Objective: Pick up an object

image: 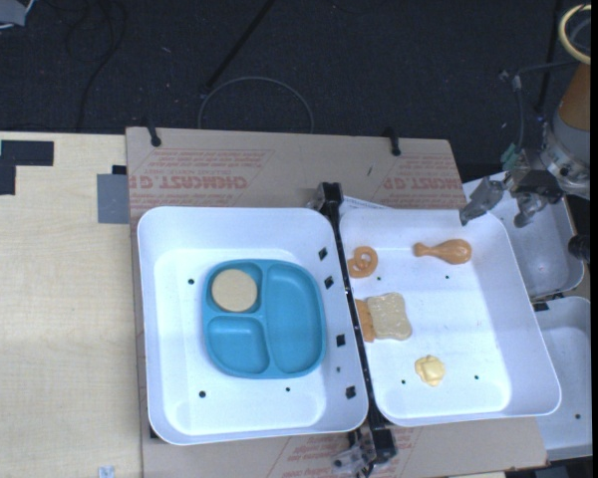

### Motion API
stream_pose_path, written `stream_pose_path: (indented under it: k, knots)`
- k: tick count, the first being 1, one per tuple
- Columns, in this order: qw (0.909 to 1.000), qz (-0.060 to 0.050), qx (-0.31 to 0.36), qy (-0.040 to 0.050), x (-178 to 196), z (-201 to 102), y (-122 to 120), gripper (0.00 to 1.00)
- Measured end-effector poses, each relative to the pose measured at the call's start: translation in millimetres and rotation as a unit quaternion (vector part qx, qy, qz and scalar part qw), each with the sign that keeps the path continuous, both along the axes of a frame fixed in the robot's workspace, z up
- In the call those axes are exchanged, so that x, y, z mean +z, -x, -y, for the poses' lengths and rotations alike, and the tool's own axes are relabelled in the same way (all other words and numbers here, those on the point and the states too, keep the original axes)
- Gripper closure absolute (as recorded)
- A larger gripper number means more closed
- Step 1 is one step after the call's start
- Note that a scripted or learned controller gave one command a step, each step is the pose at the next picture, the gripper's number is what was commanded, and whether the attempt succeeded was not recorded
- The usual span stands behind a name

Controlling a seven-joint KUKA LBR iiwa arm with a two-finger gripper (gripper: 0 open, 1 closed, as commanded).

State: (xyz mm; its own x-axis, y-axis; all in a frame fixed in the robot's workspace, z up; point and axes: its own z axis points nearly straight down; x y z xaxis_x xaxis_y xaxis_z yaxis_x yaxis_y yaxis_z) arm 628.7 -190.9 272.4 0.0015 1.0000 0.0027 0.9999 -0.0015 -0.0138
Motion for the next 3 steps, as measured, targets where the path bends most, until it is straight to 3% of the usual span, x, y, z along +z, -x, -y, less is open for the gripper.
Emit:
stream_pose_path:
  k: [1,3]
  knots:
    - [1.0,0.006,0.001,0.0011,7,0,-2,0.0]
    - [1.0,0.003,0.001,0.0008,-100,5,11,0.0]
